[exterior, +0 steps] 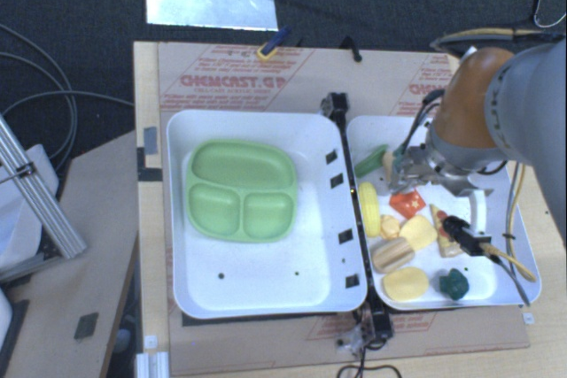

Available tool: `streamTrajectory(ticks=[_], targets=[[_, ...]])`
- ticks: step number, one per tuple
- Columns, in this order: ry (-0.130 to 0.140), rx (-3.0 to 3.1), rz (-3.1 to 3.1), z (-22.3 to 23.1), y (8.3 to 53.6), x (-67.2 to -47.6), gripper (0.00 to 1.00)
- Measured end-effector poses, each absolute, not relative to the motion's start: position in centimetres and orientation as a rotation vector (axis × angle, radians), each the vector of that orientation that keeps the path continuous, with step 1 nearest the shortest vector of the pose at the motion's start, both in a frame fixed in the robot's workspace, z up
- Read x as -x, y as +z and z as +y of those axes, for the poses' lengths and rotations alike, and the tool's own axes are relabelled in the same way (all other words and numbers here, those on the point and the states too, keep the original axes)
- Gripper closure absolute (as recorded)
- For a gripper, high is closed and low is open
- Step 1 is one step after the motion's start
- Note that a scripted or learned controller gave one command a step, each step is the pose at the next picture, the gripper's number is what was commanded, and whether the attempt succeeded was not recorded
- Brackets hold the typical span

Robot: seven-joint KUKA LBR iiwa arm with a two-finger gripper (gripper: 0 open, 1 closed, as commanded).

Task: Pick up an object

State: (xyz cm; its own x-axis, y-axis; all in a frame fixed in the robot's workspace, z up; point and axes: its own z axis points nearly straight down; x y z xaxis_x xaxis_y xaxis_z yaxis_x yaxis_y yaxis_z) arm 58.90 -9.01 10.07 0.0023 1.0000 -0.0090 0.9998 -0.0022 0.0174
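Now the two-finger gripper (406, 181) hangs low in the right white bin (507, 292); finger state: cannot tell. Just below it lies a small red plastic wedge (407, 204), likely light, stiff, slick. Best pinched across its flat sides. Yellow toy corn (368, 208) sits alongside.

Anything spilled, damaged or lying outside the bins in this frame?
Nothing stands out. The green divided tray lies flat in the left bin. The toy food, such as the corn and the dark green piece, sits inside the right bin, and the gripper is low among it.
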Motion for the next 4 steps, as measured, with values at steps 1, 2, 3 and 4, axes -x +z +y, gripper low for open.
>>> streamTrajectory(ticks=[1, 2, 3, 4], targets=[[0.019, -2.210, 2.206, -10.4, 9.0, -49.5, 1.00], [0.014, -2.205, 2.228, -4.9, 19.0, -48.9, 1.00], [0.007, -2.210, 2.231, -0.5, 19.6, -48.8, 1.00], [0.000, -2.225, 2.216, -6.9, 18.4, -48.6, 1.00]])
